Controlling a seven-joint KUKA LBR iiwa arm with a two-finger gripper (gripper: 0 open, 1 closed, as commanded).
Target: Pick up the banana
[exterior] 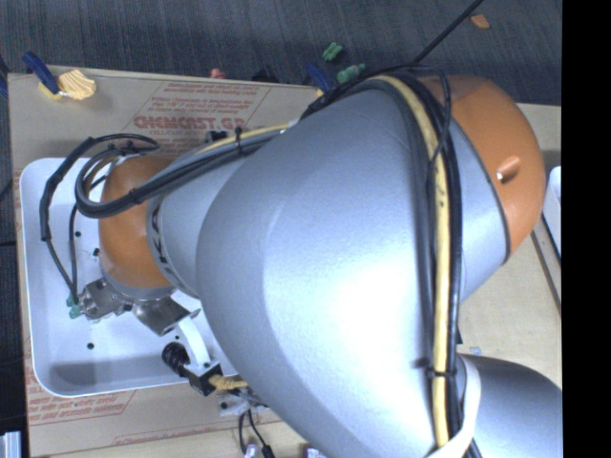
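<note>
My grey arm [325, 275] reaches in from the right and covers most of the bench. Its orange wrist band [129, 232] hangs over the left white bin [38, 256]. Below the band, the gripper's metal base [100, 301] points down into the bin near its left side. Black cables [67, 189] loop around the wrist. The arm's body hides whatever lies under it in the bin.
The bin rests on a cardboard sheet with red print [191, 113]. A blue and yellow clamp [62, 82] sits at the sheet's far left corner, and green clips [336, 57] at its far edge. A black and yellow fitting [196, 370] is at the bin's near edge.
</note>
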